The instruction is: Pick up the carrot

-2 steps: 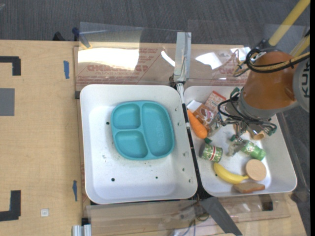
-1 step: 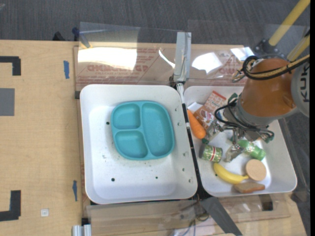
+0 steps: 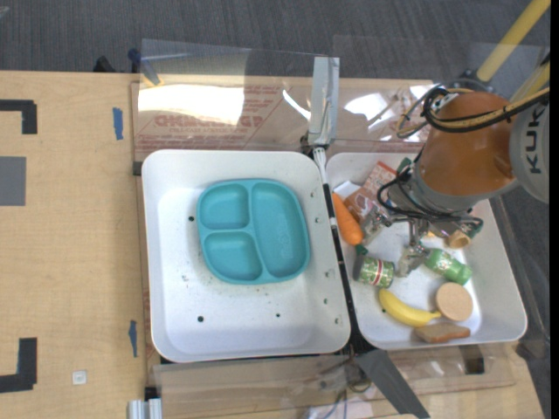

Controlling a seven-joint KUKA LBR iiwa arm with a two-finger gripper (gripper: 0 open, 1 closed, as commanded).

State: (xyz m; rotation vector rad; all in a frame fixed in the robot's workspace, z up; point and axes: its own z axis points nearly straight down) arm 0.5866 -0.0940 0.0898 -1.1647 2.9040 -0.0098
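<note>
Here the hand (image 3: 410, 234) hangs low over the right bin (image 3: 507, 312), under the orange wrist; whether it is open or shut I cannot tell, and nothing shows in its grip. Just to its left, by the bin's inner wall, lies the carrot (image 3: 347, 219), slanted and untouched as far as the view shows. Below the hand sit a green can (image 3: 376, 272) and a banana (image 3: 405, 309), with a round tan piece (image 3: 454, 302) off to its lower right. Farther left, the other bin holds a teal plate (image 3: 254, 230). By my judgement the pick is not yet done: the hand needs to shift left onto the carrot, close and lift.
</note>
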